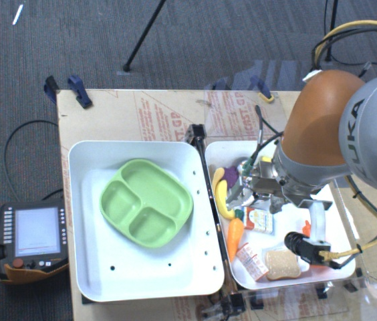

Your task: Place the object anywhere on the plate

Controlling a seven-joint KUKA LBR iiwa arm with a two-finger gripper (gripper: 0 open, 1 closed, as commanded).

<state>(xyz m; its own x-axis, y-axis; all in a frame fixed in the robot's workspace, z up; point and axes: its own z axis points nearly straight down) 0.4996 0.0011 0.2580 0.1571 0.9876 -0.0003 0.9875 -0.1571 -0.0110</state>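
A light green plate [146, 202] with three compartments lies in the left white bin [81, 246], with nothing on it. My gripper [254, 196] hangs over the left part of the right bin [343, 227], under the grey and orange wrist. It is just above a yellow banana [222, 200] and a small red and white carton [259, 220]. A purple piece [231, 176] lies beside the banana's top end. An orange carrot [234, 237], a slice of bread [283, 265] and a red and white packet [251, 261] lie nearer the front. Nothing shows as held.
A black divider [205, 172] runs between the two bins. A black and orange cable fitting [305, 247] hangs off the arm over the right bin's front. A teach pendant [31, 236] sits left of the bench, and blue clamps [78, 91] grip its back left corner.
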